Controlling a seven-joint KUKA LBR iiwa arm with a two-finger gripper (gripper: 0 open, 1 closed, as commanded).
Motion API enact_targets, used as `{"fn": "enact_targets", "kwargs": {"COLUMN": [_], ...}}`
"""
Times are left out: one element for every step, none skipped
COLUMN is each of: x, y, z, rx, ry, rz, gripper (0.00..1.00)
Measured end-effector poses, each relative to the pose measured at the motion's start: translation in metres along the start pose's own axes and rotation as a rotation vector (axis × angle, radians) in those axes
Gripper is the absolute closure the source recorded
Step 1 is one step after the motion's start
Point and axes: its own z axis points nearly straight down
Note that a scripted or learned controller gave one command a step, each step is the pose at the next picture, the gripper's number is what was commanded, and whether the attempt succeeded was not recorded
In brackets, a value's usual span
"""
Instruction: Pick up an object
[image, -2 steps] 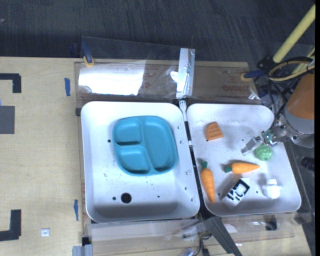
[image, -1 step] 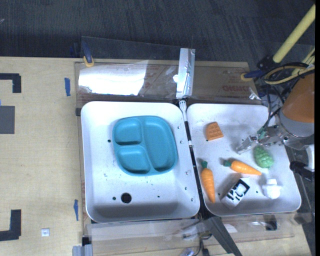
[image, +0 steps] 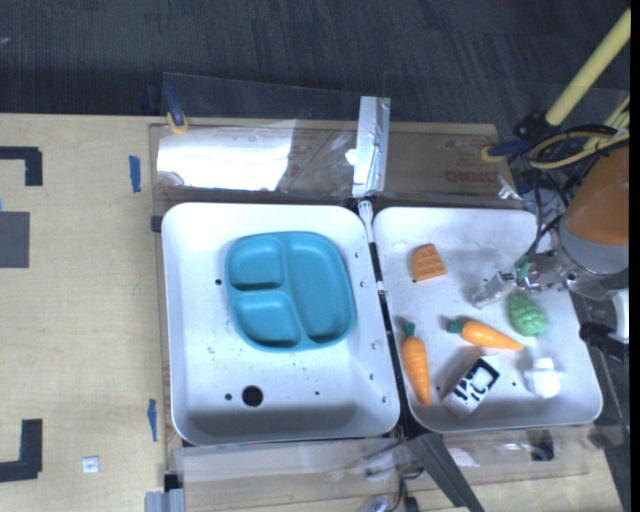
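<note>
- A grey KUKA arm (image: 598, 250) reaches into the right-hand bin (image: 585, 405), its gripper (image: 498, 288) poised just beside a green toy vegetable (image: 527, 314), on that vegetable's upper-left side. Whether the gripper is spread or closed cannot be told from this angle, and nothing can be seen held in it.
- The green vegetable, the likeliest target, lies on the bin floor. A long carrot (image: 484, 334) sits just to its lower left, and a small white piece (image: 544, 379) lies near it, below and slightly to the right.
- Risk one: the gripper looks offset from the green vegetable rather than over it. A closing move from here may catch air, or only clip the rounded edge and push the toy aside.
- Risk two: the long carrot is close enough to the green vegetable that a descent between them could nudge both, or pinch the carrot's leafy tip and lose it on the lift.
- Risk three: the green vegetable lies near the bin's right wall, on the arm's side, so a shove that way could wedge it against the rim.
- Farther left of the green vegetable, an orange block (image: 428, 263), a second carrot (image: 415, 366) and a black-and-white tagged block (image: 474, 381) lie well apart from the gripper. A blue divided plate (image: 290, 290) sits in the other bin (image: 190, 330).
</note>
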Motion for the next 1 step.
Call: {"fn": "enact_targets", "kwargs": {"x": [0.0012], "y": [-0.0328], "z": [-0.0003], "rx": [0.0], "ry": [-0.004], "rz": [-0.15], "gripper": [0.0]}}
